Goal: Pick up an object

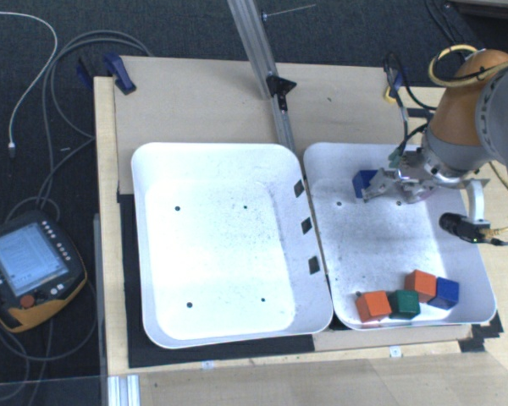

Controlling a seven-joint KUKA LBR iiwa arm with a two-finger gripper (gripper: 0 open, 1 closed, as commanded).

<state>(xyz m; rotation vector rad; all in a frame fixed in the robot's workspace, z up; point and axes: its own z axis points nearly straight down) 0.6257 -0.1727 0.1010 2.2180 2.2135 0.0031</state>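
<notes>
A dark carpet floor (42, 353) fills the left side and the top of the picture. On it stands a big light brown bench (203, 100) that takes up the middle. Two white bins sit side by side on the bench, on a black mat (131, 328) that peeks out at the lower left. The left bin (152, 227) is the bigger one, with tiny dark dots on its bottom. The right bin (347, 252) touches it along the middle, where small black clips (306, 225) sit on the edge.

A grey metal pole (252, 32) runs from the top middle down to where the bins meet. The grey and orange arm (466, 108) comes in at the upper right. Its gripper (398, 184) hangs over the top part of the right bin. A blue block (364, 178) is just left of the gripper, right beside it. I cannot tell if the fingers are apart or closed, or if they have the block.

At the lower left of the picture, a hand controller (30, 265) with a screen lies on the floor. White and grey cables (34, 66) loop in the upper left. A blue clamp (118, 73) sits on the upper left corner of the bench.

In the lower right corner of the right bin are four little blocks close together: an orange block (373, 305), a green block (405, 304), another orange block (422, 283) and a small blue block (446, 292).
</notes>
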